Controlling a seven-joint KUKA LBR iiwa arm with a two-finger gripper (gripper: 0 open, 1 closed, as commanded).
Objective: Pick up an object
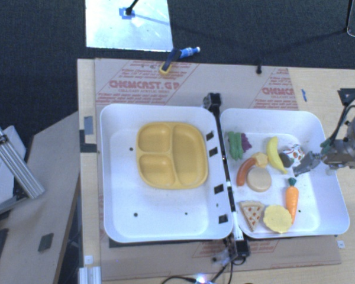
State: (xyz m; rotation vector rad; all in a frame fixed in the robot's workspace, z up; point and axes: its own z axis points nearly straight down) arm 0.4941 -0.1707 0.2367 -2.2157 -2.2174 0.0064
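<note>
gripper (302, 164) sits low over the right bin (328, 191), just right of the banana (276, 154); whether it is spread or pressed together you cannot tell, the tip is dark and blurred against the bin floor. nothing visibly pinched

taking the banana as landmark: a small white cup-like piece with red marks (293, 153) touches its right side, right at the gripper tip. the carrot (291, 199) lies below and right of the banana, apart from it, long axis running top to bottom. a sausage (245, 170) and a round tan slice (260, 179) lie below-left. green and purple pieces (236, 143) sit to its left. pizza wedge (251, 213) and yellow round (277, 218) lie well below. the yellow tray (171, 155) is far left, in the left bin (118, 212)

judgement: these look like toy food, so light, rigid, smooth-skinned and likely to skate or tip under a glancing touch; not fragile. you would do best with the carrot, gripped across its mid-body, narrow way, since it has clear floor either side. the banana is crowded and curved
</note>
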